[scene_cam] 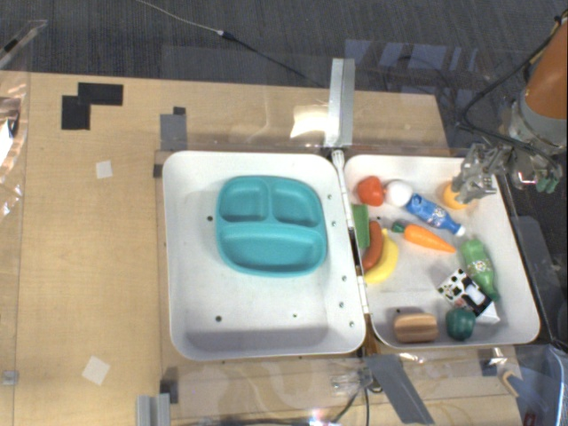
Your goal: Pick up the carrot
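The carrot [429, 237] is seen lying flat in the right bin [524, 322], near that bin's middle, its orange body pointing away from the divider and its green tip toward it. Just above the carrot a blue bottle [434, 212] lies tilted, with a white ball [398, 193] and a red tomato [370, 190] beyond it toward the divider. A yellow banana [385, 262] is found just beside the carrot's green end, with a red and green piece (hard to identify) against the bin wall. Below the carrot, well apart, a green bottle [477, 265], a black-and-white block [456, 285], a dark green vegetable [460, 324] and a brown bread roll [415, 327] are gathered. The gripper [473, 180] is held above the carrot, over an orange-yellow item [453, 198] at the bin's far corner; whether its jaws are spread or closed cannot be told. A teal divided plate [270, 224] is set in the left bin [191, 318], far from the carrot.
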Available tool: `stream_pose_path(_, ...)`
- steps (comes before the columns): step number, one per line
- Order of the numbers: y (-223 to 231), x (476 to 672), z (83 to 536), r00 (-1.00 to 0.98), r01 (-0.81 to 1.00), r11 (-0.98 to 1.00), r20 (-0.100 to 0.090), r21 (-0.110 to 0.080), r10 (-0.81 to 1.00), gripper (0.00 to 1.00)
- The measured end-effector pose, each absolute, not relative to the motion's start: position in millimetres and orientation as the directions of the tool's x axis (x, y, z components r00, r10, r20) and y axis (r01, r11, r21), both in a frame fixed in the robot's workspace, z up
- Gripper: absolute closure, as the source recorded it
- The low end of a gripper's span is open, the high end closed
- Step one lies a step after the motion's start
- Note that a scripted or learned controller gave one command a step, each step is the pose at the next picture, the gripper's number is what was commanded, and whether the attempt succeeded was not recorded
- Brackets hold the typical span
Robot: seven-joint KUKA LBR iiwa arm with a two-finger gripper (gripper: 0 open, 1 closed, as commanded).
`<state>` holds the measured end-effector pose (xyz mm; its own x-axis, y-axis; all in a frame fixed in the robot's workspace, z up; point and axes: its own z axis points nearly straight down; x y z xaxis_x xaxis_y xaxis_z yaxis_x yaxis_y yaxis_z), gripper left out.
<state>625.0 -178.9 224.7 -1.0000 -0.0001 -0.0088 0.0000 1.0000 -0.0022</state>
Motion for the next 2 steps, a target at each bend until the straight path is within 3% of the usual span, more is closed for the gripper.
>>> stream_pose_path(1,-171,595.1,126,-0.985,-0.170,0.985,-0.002,0.000,-0.170,0.00)
stream_pose_path(2,-99,522.9,91,-0.995,-0.095,0.996,-0.014,-0.001,-0.095,0.00)
